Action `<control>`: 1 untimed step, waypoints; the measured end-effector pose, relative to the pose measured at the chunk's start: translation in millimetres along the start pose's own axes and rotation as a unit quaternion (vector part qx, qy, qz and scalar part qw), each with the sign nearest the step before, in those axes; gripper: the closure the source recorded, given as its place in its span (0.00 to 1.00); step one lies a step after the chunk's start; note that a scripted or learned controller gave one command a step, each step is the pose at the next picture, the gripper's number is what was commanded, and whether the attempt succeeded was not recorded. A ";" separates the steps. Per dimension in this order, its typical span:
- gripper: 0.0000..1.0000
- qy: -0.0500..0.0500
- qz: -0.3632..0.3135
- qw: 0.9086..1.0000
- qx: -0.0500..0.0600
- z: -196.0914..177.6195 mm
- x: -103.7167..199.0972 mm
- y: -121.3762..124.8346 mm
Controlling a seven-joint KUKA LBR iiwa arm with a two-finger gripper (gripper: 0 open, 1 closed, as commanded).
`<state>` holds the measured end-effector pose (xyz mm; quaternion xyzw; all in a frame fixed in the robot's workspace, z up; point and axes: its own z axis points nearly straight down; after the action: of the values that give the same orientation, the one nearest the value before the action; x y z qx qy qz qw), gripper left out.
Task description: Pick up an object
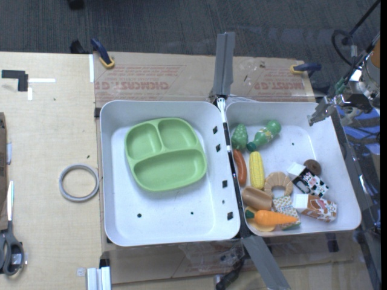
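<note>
2 bins sit side by side: the left bin (115, 180) holds a divided plate (165, 154), the right bin (329, 162) a heap of toy food (278, 192) toward its front. On the bench left of the bins lie a tape ring (78, 182) and scissors (11, 243).

— What lies in the right bin (338, 162)?

— Toy food, heaped toward its six o'clock side. An ear of yellow corn (257, 169) lies lengthwise beside a red-orange sausage (240, 167) at its nine o'clock.

— And toward twelve o'clock?

— Two green vegetables (257, 136), touching. At six o'clock a carrot (275, 217) lies flat; a bagel-like ring (279, 183) sits above it. At four o'clock, a spotted carton (319, 208), perhaps tipped over.
</note>
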<state>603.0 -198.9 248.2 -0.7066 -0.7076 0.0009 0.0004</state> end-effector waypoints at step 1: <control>0.00 0.000 -0.018 1.000 0.001 22.7 69.1 16.0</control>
<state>618.8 -129.8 225.5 -0.6937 -0.7202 0.0014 0.0010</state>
